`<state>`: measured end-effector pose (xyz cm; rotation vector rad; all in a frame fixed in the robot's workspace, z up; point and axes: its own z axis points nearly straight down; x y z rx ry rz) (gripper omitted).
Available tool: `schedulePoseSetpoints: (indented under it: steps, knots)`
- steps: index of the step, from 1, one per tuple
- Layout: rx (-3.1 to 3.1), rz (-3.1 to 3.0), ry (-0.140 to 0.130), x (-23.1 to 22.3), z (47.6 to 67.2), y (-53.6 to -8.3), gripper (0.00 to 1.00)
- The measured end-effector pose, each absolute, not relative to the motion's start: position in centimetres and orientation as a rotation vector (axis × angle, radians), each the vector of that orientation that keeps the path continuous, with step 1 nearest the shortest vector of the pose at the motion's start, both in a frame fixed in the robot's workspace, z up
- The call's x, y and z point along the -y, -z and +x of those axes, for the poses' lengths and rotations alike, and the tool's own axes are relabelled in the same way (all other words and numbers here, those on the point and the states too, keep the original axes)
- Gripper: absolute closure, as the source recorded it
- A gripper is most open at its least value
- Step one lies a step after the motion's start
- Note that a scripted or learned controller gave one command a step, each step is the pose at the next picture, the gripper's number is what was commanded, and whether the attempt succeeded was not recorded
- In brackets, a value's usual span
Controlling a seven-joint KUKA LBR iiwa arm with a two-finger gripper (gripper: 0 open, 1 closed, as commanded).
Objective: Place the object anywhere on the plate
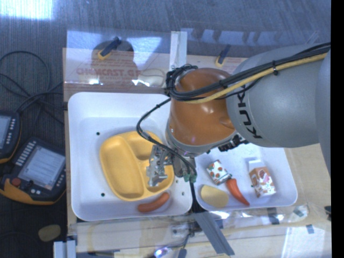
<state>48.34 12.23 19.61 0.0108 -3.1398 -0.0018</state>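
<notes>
A yellow divided plate (122, 165) lies in the left bin (86, 117). My gripper (157, 172) hangs over the plate's right compartment, close to its surface. Its metal fingers are bunched together and I cannot make out anything between them. An orange-brown sausage (153, 202) lies on the bin floor just beyond the plate's near rim, apart from the gripper. The arm's orange wrist (201, 109) covers the wall between the two bins.
The right bin (287, 192) holds a small patterned can (217, 171), an orange carrot (236, 191), a pale yellow lemon-like piece (215, 196) and a red-and-white carton (261, 180). A teach pendant (32, 168) lies on the floor at the left.
</notes>
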Motion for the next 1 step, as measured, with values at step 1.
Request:
schedulePoseSetpoints:
  steps: [1]
  knots:
    - [3.115,0.393,0.001,-16.26,48.55,-14.72,1.0]
